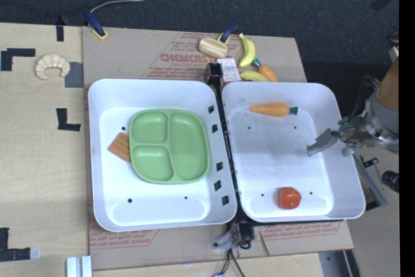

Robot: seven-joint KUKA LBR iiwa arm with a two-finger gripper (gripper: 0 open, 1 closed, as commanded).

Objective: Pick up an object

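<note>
- Gripper (322, 143) is sitting over the right edge of the right bin (324, 95), reaching in from the right. One grey finger (318, 144) is poking left over the bin floor; can't tell if the pincer is apart or together from this angle.
- Nothing is showing between the fingers, so it's not carrying anything.
- Arm's wrist is hanging just outside the bin's right rim.
- Right bin is holding two items: a carrot (270, 109) lying flat near the far wall, up and left of the gripper, and a tomato (289, 198) near the front wall, below and left of it. Both are sitting well apart from the finger.
- Left bin (104, 159) is holding a green divided plate (170, 145), three compartments, lying flat mid-bin. A tan cracker-like piece (120, 147) is sticking out from under its left edge.
- Behind the bins, on the cardboard: a bread roll (212, 47), two bananas (247, 53), something orange beside them.
- A croissant (52, 65) is lying far left on the bench.
</note>
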